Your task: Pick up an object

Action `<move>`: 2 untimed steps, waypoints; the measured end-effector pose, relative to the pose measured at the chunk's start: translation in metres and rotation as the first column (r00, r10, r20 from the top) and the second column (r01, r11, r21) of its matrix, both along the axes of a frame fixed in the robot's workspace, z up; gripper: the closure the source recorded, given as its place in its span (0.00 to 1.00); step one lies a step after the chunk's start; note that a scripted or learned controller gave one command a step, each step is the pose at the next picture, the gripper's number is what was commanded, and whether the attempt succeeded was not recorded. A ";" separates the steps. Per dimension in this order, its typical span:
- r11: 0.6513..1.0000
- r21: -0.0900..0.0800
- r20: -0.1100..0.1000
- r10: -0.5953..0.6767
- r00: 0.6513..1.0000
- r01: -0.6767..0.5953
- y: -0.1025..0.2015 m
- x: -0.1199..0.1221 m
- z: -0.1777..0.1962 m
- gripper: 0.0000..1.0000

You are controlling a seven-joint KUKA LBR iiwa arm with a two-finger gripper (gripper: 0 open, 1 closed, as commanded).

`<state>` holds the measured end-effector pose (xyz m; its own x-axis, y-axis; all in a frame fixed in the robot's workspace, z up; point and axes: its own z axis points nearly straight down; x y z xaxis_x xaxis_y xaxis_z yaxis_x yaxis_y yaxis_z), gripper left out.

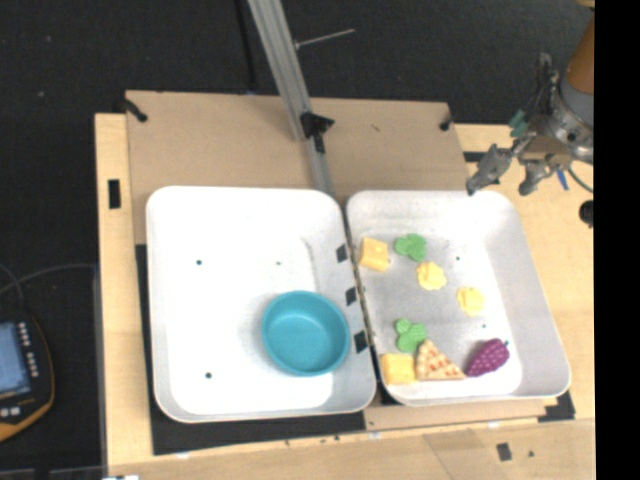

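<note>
The gripper (pixel 508 173) is hanging spread open, gripping nothing, over the far right corner of the right bin (pixel 528 268). Toy food is lying below in that bin: a purple grape bunch (pixel 487 357) nearest its front right corner.

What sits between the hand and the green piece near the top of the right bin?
Nothing visible. The hand hangs over the right bin's upper right corner; bare bin floor separates it from the green piece.

2 white bins (pixel 170 298), 1 blue bowl (pixel 304 332), 8 toy foods (pixel 432 276), among them 1 purple grape bunch (pixel 487 357).
</note>
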<state>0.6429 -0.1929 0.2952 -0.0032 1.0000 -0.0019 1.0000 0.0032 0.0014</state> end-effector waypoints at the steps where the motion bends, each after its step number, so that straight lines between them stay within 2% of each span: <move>1: 1.000 -0.001 -0.001 0.000 1.000 0.000 -0.001 0.000 0.000 0.00; 2: 1.000 -0.001 -0.004 -0.004 1.000 0.004 -0.004 -0.006 -0.044 0.00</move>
